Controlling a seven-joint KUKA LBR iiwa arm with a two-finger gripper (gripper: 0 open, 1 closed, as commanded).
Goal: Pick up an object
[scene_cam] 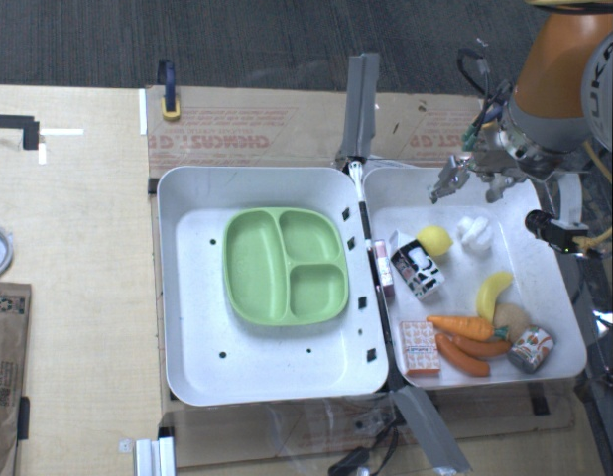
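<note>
My gripper (472,182) hangs open over the far edge of the right bin (556,276), its two fingers spread with nothing between them. Just below it lies a small white object (473,231). A yellow lemon (434,240) sits next to a black-and-white carton (419,269). Nearer the front are a banana (492,293), two carrots (467,327), a brown potato (512,316), a small can (530,349) and an orange-white box (419,348).
The left bin (187,296) holds a green divided plate (286,265). A grey divider post (361,107) rises between the bins at the back. A clamp (168,92) stands on the cardboard behind. The arm's orange band (564,58) is at top right.
</note>
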